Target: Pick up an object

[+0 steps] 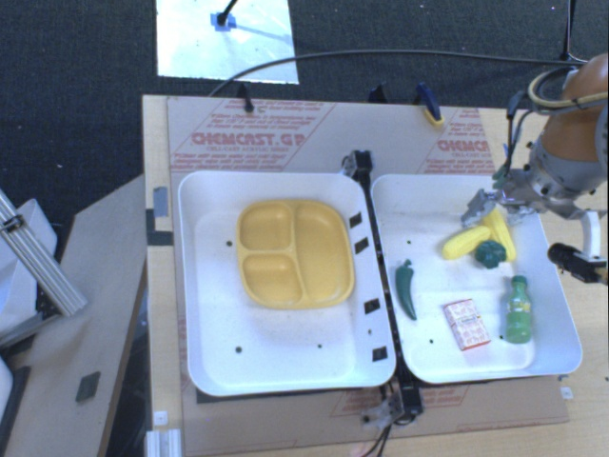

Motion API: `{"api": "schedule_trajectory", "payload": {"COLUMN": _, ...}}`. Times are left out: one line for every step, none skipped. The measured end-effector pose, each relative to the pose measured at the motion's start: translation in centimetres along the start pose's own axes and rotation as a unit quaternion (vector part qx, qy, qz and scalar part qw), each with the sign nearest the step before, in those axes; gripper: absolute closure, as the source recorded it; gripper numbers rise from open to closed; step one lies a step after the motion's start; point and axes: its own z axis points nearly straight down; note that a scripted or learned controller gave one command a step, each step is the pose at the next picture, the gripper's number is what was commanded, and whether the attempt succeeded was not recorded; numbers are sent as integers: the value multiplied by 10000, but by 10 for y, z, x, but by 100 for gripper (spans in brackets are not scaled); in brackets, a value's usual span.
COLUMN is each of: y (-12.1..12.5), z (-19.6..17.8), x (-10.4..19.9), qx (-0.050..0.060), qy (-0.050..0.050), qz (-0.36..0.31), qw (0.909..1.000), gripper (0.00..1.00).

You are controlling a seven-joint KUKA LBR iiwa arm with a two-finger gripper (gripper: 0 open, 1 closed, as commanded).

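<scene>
- Gripper (483,208) at right bin's (561,362) far edge, just above yellow corn (463,244); finger state: can't tell.
- Green pepper (406,289) nr left edge; bottle (518,309), small red-white box (466,324) nr front.
- Left bin (205,369): 1 yellow divided plate (293,253).

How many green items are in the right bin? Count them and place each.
3: green pepper by the bin's left wall; green bottle near its right wall; a small dark green piece against the yellow items, below the claw. More might hide beneath it.

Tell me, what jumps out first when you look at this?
The big yellow divided plate in the left bin grabs the eye. In the right bin, the robot's hand hovers at a yellow corn cob, with a green chili pepper and green bottle nearby.
</scene>
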Motion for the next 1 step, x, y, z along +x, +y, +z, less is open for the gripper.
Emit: {"api": "schedule_trajectory", "payload": {"y": 1, "z": 41, "x": 4, "qx": 2, "qy": 2, "qz": -4, "qw": 10000, "gripper": 0}}
